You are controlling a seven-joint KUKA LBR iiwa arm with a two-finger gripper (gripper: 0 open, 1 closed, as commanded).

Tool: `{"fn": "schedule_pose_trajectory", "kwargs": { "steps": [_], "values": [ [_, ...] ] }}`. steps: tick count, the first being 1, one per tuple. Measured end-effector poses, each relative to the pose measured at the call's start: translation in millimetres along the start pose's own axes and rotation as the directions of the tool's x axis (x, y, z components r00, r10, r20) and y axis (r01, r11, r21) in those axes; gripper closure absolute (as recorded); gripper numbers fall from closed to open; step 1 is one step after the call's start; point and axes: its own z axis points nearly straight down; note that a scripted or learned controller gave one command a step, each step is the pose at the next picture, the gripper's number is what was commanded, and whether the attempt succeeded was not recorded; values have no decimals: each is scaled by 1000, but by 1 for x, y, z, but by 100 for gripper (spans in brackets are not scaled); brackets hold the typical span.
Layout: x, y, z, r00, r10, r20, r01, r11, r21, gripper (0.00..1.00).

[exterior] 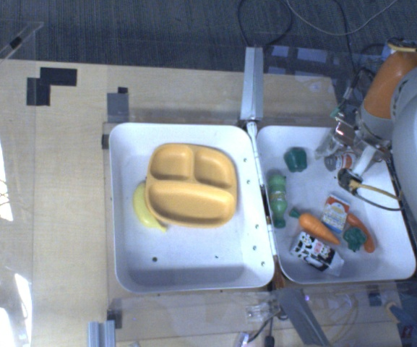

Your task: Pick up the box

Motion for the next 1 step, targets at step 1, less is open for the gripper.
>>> {"fn": "schedule_pose_trajectory", "kwargs": {
  "steps": [1],
  "values": [
    [-21, -41, 0, 884, 468, -1, -468, 884, 1, 0]
  ]
}}
